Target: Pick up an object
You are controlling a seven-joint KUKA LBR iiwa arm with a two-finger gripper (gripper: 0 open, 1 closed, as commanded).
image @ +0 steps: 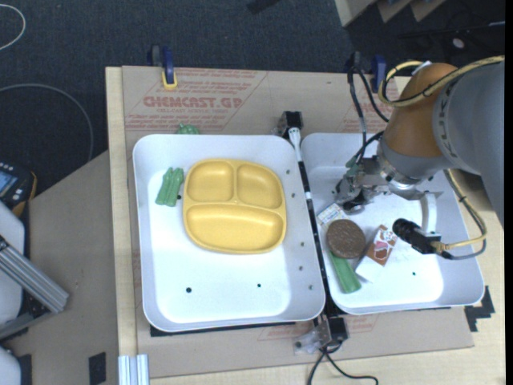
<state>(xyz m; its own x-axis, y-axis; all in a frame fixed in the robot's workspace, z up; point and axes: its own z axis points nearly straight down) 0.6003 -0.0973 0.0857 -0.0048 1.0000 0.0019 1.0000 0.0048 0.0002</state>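
Note:
My gripper (pixel 353 192) hangs low over the upper left part of the right bin (pixel 417 291). Just below it lie a small white packet (pixel 329 213) and a round brown disc (pixel 346 237). A green stick (pixel 346 273) pokes out from under the disc toward the bin's front. A red and white packet (pixel 383 245) lies right of the disc. Nothing shows between the gripper's tips from this angle.
The left bin (pixel 224 299) holds a yellow divided plate (pixel 235 207) and a green pod-like piece (pixel 169 187) at its left. A ridge between the bins (pixel 309 207) runs just left of the gripper. A small green bit (pixel 187 129) lies on the cardboard behind the left bin.

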